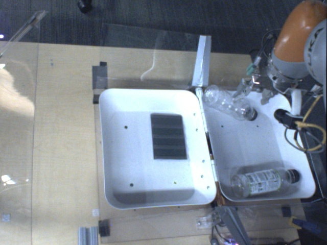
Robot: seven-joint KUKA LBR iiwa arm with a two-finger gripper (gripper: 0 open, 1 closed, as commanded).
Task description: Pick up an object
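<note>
We are hovering the jaws [250, 88] beside the clear bottle [227, 102] for a grab; their state we cannot tell

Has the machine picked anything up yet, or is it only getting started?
Nothing looks lifted yet. The gripper is low at the top of the right bin, right by a clear bottle lying there; whether it grips it is unclear. A labelled bottle lies untouched near the front. The lift itself remains.
</note>
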